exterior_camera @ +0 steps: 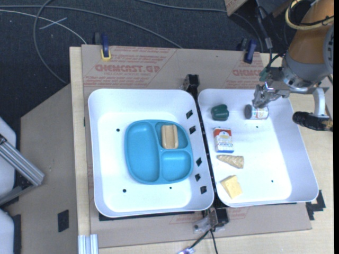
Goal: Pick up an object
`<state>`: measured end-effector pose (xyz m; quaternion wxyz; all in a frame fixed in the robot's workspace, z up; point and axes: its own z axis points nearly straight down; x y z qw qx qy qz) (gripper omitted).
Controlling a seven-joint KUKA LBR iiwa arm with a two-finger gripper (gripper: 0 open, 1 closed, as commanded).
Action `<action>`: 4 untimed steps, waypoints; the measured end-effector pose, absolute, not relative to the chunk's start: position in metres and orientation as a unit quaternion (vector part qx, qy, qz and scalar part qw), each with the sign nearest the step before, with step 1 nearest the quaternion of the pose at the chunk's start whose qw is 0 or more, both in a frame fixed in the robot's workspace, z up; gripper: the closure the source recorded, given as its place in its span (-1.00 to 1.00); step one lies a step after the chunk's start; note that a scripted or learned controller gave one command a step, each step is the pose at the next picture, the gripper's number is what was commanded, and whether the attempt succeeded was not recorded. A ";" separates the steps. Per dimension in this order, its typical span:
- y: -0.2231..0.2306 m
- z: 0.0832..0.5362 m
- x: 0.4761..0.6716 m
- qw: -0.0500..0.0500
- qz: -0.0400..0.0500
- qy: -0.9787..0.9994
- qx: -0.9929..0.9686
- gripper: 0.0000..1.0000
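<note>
Nearest the camera, at the front of the right bin [296, 157], lies a yellow cheese wedge [231, 186]. Just behind it: a pale triangular cracker-like piece [232, 161], then a small red-and-white carton [223, 139], then a dark green rounded item [220, 111] near the bin's back-left corner. All four sit apart from one another and none is lifted.

Left bin [106, 142] carries a blue divided plate [158, 151]; a tan block [169, 136] rests in the plate's upper-right compartment. Both bins sit on the counter [79, 142], approx. side by side.

Task status: pick not complete as far as visible. Every candidate obj. rests on a bin floor.

Pincer [260, 110] is positioned low at the back of the right bin, to the right of the green item, w/ the grey-and-orange arm [310, 41] entering from the right. A small grey-white thing [249, 111] shows at the tip; cannot tell whether it is a separate obj. or part of the tool. Opening of the pincer: cannot tell at this res. Remaining steps (est.): secure one obj., raise it clear of the bin.
</note>
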<state>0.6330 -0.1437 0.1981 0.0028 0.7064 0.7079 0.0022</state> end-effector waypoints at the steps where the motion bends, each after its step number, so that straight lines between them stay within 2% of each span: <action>1: -0.139 0.263 0.634 0.004 0.003 0.708 0.706 1.00; 2: -0.080 0.261 0.629 -0.001 0.000 0.709 0.705 1.00; 3: -0.020 0.258 0.627 -0.002 0.000 0.709 0.705 1.00; 4: 0.042 0.254 0.612 -0.002 0.000 0.710 0.705 1.00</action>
